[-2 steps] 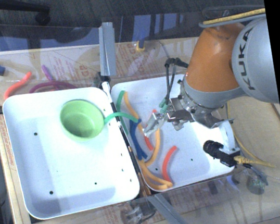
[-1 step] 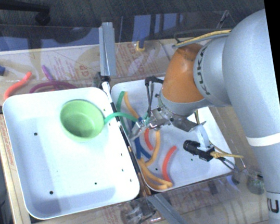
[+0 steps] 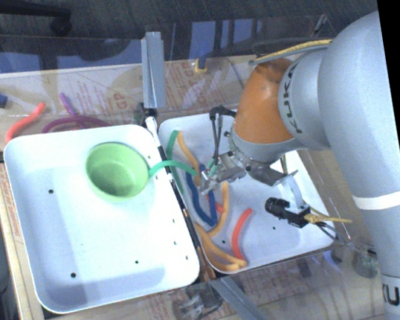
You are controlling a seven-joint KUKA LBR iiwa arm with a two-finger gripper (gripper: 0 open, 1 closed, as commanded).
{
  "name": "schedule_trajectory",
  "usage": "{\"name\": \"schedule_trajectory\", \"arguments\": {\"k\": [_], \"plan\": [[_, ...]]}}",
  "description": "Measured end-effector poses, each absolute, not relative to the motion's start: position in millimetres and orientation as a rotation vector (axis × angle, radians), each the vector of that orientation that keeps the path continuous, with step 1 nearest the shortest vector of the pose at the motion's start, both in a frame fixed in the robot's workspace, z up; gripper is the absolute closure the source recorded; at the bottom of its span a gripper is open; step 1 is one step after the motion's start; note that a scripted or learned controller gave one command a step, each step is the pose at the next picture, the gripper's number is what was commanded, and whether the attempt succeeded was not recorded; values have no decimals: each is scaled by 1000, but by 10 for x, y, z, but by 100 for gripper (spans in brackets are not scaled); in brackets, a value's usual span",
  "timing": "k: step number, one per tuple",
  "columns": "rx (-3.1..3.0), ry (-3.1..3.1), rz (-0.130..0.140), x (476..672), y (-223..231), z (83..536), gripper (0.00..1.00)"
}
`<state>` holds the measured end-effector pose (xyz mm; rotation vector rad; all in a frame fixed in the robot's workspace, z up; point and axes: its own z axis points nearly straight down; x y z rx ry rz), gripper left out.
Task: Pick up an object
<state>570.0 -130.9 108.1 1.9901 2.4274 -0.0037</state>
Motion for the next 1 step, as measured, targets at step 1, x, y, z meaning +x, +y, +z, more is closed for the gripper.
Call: {"name": "schedule_trajectory", "arguments": {"k": [1], "plan": [[2304,2136,-1,6570,-1385,1883,100]]}}
